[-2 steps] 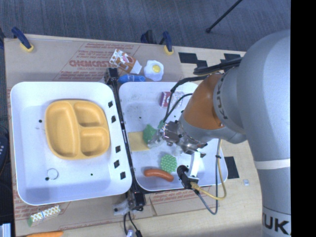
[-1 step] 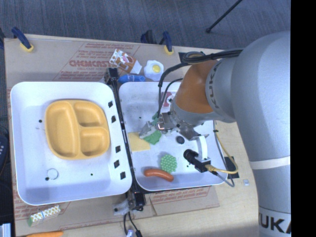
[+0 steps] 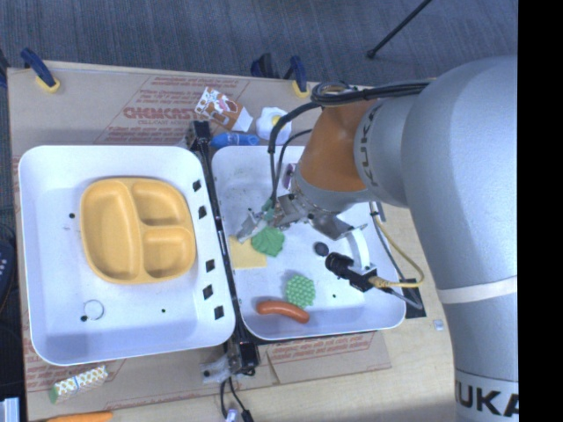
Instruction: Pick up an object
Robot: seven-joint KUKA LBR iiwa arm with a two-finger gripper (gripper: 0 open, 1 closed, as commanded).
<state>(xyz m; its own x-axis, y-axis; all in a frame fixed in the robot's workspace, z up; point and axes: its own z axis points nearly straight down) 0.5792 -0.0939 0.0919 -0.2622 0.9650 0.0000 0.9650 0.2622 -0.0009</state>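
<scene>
Green piece [image 3: 269, 241]: dark green, leafy-looking, lying in the right bin [image 3: 387, 310], partly over a pale yellow slice [image 3: 247, 252] near the bin's left wall.
Tool [image 3: 260, 221]: right down over the upper edge of that green piece, touching or all but touching it; whether it is wide or narrow, I cannot tell, the wrist hides too much.
Arm [image 3: 413, 148]: grey bulk with its orange band reaching in across the right bin.
Neighbours: a light green dotted round [image 3: 300, 288] just below, and a red sausage [image 3: 282, 309] near the front wall, both apart from the tool.
Left bin [image 3: 44, 323]: carries a yellow divided tray [image 3: 138, 229], well away from the action.
Step in hand: looks like the descent onto the green piece, grasp not yet proven.
Next move: needs a firm close on the green piece alone, without dragging the slice beneath, then a straight lift off the bench.
</scene>
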